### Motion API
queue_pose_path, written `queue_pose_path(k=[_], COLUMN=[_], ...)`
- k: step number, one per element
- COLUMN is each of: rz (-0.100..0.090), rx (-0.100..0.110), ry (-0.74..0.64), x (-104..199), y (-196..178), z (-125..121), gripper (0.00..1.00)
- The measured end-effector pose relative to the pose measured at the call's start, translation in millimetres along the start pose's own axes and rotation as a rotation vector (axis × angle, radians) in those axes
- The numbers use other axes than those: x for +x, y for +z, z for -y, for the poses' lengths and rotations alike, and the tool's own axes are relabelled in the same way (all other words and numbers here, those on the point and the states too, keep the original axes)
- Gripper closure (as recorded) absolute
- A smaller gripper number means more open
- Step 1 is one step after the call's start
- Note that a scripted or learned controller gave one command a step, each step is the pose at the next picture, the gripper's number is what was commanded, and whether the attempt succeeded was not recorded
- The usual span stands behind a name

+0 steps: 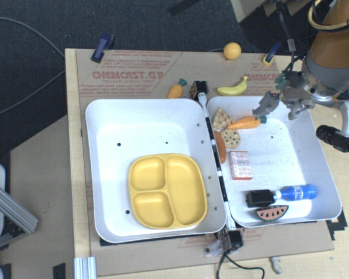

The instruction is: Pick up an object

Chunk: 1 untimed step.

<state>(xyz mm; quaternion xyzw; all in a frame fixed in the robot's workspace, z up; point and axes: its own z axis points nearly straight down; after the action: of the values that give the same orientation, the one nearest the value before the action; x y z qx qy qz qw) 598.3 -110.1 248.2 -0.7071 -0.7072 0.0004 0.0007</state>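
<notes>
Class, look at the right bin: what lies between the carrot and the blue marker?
In the camera view, a small red-and-white packet lies between the carrot and the blue marker, on bare bin floor.

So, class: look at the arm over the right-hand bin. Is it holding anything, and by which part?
It cannot be told. The gripper sits by the thick end of the toy carrot, but the view does not show the carrot gripped.
</notes>
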Motion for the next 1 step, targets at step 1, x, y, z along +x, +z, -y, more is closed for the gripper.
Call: queue_pose_path(k=[1], rz=[0.0], rx=[-0.001], ry=[-0.001], x=[1.8], y=[75.3], z=[-50.0], gripper=[0.0])
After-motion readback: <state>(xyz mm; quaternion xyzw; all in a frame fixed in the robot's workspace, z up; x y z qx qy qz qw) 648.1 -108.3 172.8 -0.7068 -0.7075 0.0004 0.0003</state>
